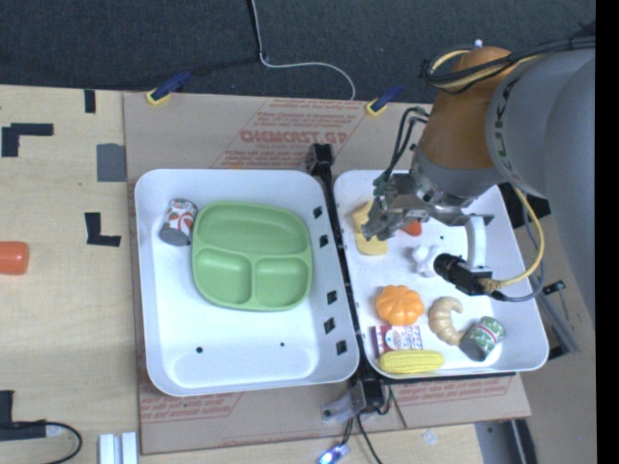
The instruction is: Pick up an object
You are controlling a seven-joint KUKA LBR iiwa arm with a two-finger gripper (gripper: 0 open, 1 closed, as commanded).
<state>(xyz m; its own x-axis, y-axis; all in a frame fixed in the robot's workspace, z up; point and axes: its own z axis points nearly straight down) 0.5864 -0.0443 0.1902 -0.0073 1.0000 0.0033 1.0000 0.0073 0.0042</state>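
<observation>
My gripper (384, 222) hangs low over the back left part of the right bin (517, 356), right above a pale yellow block (370, 243) that lies under its fingers. A small orange-red piece (414, 227) shows just right of the gripper. Further forward in that bin lie an orange pumpkin (399, 304), a croissant (447, 318), a small can (482, 337), a corn cob (411, 362), a red-and-white packet (399, 337) and a small white piece (423, 257). The left bin (232, 365) holds a green divided plate (251, 254) and a small can (178, 222).
A black clamp divider (334, 259) runs between the two bins. Both bins rest on a cardboard sheet (280, 133). An orange object (12, 257) lies far left on the bench. A white cable (290, 61) trails across the dark back area.
</observation>
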